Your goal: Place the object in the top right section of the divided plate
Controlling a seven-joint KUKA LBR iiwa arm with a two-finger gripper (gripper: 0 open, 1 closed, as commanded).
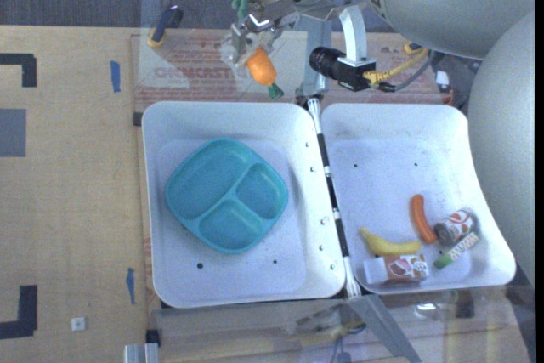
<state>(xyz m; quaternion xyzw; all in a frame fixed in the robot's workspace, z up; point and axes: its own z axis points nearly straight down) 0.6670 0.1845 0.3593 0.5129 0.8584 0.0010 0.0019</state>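
A teal divided plate (225, 195) lies in the left bin (166, 127), tilted like a diamond, with three sections. An orange toy carrot (260, 67) with a green top hangs between the fingers of my gripper (252, 52), which is shut on it. Gripper and carrot hover over the bench just beyond the left bin's far rim, above and right of the plate.
The right bin (382, 149) holds a banana (388, 244), an orange sausage (418, 218), a small can (455, 227), a white and red carton (399, 269) and a small green piece (443, 260), all at its near right corner. The arm's grey body covers the upper right.
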